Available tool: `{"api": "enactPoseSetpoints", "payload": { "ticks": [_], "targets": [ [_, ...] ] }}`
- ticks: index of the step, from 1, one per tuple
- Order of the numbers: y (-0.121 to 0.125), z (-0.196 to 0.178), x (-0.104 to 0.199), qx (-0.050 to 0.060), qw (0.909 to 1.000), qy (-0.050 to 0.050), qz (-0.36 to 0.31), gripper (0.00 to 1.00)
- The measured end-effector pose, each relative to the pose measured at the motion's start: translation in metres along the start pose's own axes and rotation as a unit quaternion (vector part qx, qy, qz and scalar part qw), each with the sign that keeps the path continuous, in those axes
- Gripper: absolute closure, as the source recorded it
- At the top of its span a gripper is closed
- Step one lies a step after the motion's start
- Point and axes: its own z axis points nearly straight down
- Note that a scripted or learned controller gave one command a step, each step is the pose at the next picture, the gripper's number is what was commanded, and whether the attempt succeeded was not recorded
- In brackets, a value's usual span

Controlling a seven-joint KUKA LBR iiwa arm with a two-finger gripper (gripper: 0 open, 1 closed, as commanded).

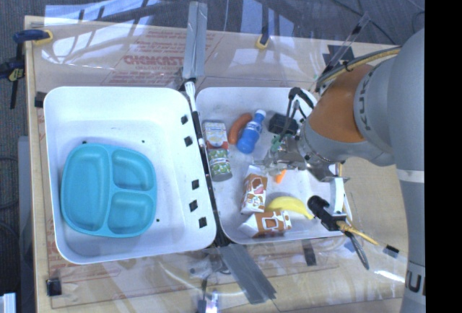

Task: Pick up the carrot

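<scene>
Right bin [216, 99]: the carrot [240, 128] lies near the far wall, left of centre, tilted, its thick end toward the bin's middle. A blue bottle [251, 133] lies just beside it on the right, close enough that I read them as touching. Left of the carrot, against the divider, a small labelled packet [215, 136], with a jar [220, 164] just below it.

Arm comes in from the right, orange band [339, 113] over the bin's right half. The gripper [279, 157] hangs over the middle of the bin, to the right of the bottle and nearer me than it, apart from the carrot. From this angle the wrist and cabling hide its working end; I cannot tell whether the hand is spread or pressed together, and I see nothing held in it. A small orange bit [280, 176] shows just under the gripper; too small for me to identify.

Near side of the same bin: a juice carton [254, 192], a banana [289, 205] to its right, a brown box [273, 223] touching the banana at the near wall.

Left bin [58, 106]: a teal divided plate [108, 189] lying flat, left of centre.
</scene>
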Motion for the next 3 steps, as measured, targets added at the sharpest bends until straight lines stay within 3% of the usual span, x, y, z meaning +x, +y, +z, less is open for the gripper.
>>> {"api": "enactPoseSetpoints", "payload": {
  "ticks": [1,2,3],
  "targets": [
    [0.004,-0.118,0.08,0.013,0.9999,0.0,0.011,1.0],
    [0.004,-0.118,0.079,0.013,0.9999,0.0,0.011,0.0],
    [0.049,-0.21,0.092,0.013,0.9963,-0.001,0.085,0.0]
  ]
}}
